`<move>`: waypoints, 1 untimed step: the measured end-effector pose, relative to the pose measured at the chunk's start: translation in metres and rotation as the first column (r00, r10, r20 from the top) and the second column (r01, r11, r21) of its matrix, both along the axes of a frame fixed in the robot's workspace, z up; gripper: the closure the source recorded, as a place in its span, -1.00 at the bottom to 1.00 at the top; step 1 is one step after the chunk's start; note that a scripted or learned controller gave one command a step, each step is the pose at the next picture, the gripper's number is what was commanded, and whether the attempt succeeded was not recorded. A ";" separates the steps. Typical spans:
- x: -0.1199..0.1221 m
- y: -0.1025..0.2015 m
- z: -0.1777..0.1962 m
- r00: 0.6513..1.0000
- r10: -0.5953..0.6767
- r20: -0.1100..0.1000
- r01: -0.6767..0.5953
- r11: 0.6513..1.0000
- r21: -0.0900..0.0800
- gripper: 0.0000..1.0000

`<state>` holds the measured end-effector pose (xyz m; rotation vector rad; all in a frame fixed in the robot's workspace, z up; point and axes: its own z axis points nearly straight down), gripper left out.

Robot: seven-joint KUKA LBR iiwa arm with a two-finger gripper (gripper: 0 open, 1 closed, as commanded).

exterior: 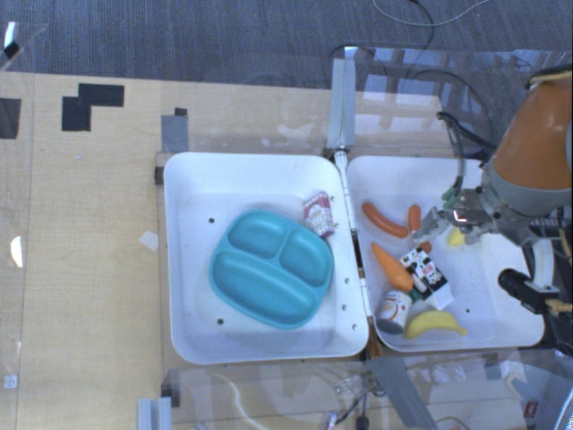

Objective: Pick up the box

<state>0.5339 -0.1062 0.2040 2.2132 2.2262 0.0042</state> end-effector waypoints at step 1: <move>0.036 -0.043 -0.115 1.000 -0.015 0.011 0.015 1.000 -0.003 -1.00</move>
